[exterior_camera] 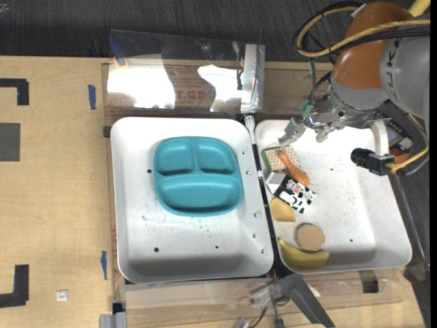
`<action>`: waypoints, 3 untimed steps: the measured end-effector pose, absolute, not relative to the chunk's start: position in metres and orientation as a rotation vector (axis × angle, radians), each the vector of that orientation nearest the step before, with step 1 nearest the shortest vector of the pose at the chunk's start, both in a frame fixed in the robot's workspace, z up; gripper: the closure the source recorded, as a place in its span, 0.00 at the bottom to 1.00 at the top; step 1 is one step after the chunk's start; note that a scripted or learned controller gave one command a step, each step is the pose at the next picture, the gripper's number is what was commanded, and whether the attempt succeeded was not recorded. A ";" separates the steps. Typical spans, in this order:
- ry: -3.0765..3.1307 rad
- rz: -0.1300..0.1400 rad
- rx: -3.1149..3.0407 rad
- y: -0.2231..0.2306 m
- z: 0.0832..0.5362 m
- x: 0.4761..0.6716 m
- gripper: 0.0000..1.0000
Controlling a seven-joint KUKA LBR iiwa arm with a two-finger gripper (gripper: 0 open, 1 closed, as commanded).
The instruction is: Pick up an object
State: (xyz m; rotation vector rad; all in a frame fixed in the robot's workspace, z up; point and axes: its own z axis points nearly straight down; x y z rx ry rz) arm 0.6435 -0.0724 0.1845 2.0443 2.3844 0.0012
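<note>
The end effector (292,132) hovers over the right bin's (355,183) upper-left corner — whether it grips anything, I cannot tell. Below it lie an orange carrot (292,164), a banana (302,255) and other toys.

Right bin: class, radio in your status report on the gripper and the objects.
Gripper above right bin, far left corner. Orange carrot-like piece just below, not gripped. Banana, brown disc nearer front. Teal tray in left bin.
</note>
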 end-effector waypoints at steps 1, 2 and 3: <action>2.477 0.013 1.910 -0.096 0.101 0.635 0.00; 2.475 0.019 1.907 -0.095 0.114 0.637 1.00; 2.137 0.008 2.297 -0.047 0.207 0.620 1.00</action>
